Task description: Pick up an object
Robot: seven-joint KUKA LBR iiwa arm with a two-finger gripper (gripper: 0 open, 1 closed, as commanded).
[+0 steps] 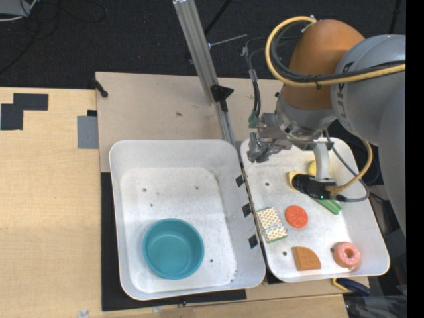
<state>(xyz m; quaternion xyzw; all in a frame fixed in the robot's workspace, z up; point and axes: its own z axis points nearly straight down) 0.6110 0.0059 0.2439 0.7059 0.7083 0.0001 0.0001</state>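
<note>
Camera view: teal bowl in left bin

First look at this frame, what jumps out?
The big grey arm with its orange band dominates the upper right, leaning over the right bin. The teal bowl sits alone in the left bin's near part. Small bright items cluster in the right bin: a red disc, a pink donut, a tan wedge and a checkered block.
</note>
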